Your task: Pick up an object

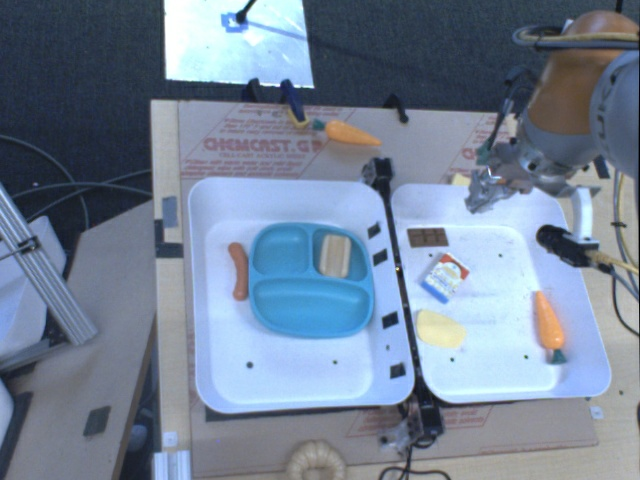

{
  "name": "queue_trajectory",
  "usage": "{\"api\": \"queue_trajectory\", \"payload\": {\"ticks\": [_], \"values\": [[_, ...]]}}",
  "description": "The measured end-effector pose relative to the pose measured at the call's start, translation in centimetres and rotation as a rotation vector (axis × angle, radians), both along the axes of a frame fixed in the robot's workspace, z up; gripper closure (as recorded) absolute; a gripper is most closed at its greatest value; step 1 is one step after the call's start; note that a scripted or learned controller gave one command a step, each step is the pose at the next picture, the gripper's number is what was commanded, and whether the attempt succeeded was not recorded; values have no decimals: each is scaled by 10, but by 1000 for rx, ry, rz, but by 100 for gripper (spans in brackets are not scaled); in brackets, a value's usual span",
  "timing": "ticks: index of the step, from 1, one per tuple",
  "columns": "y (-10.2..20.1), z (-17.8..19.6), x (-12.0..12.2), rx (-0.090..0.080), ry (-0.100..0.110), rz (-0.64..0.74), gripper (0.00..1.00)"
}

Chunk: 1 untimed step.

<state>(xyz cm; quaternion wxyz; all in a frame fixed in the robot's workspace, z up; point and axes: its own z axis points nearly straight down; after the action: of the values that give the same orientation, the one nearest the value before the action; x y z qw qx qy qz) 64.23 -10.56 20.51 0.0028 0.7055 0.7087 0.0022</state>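
Yellow piece [440, 329] below carton [445, 276]

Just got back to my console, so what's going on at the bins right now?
The arm's end effector hangs over the far edge of the right bin, with nothing visibly held. In that bin lie a brown square, a small packet, a yellow piece and a carrot. The left bin holds a blue divided plate and a sausage.
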Motion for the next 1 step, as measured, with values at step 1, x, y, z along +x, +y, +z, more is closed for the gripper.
{"api": "queue_trajectory", "payload": {"ticks": [1], "values": [[0,21,1,1,2,1,100]]}}
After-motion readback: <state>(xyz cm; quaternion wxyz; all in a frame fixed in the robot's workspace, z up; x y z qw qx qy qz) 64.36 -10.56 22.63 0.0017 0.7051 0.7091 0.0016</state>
